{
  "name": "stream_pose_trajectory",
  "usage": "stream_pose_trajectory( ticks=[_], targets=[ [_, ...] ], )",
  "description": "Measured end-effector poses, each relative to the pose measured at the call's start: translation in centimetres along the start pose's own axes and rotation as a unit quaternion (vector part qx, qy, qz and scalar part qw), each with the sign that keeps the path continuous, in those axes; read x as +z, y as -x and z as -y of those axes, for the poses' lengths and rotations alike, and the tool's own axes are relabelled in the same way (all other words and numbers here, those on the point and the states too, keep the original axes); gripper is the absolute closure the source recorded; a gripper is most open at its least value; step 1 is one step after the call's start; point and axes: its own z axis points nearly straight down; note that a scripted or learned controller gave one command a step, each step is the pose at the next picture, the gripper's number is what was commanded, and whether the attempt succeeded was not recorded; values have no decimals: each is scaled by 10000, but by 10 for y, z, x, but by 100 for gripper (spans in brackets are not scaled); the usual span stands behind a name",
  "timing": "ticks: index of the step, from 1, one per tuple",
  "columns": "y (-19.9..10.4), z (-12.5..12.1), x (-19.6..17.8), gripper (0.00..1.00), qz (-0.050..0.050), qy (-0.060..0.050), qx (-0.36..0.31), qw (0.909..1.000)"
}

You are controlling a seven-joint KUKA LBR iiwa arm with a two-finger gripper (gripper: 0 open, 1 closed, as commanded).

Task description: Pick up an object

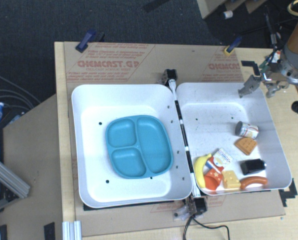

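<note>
Jaws [256, 84]: over the right bin's far corner, apart, nothing between them
Objects: can [247, 130], cracker [246, 145], banana [201, 169] heaped near the right bin's [209, 104] front, likely slid there
Left bin [88, 109]: blue tray [138, 146], centred
Next: probably descend toward the heap

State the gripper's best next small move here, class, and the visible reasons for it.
Probably travel toward the near end of the right bin and lower over the small can. The gripper sits at the bin's far right corner holding nothing, and the can lies apart from the crowded toy food.
</note>
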Motion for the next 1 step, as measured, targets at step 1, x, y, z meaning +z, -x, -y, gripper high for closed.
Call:
stream_pose_trajectory(
  ticks=[1],
  targets=[
    [-5,39,102,0,-60,-15,-24,10000]
  ],
)
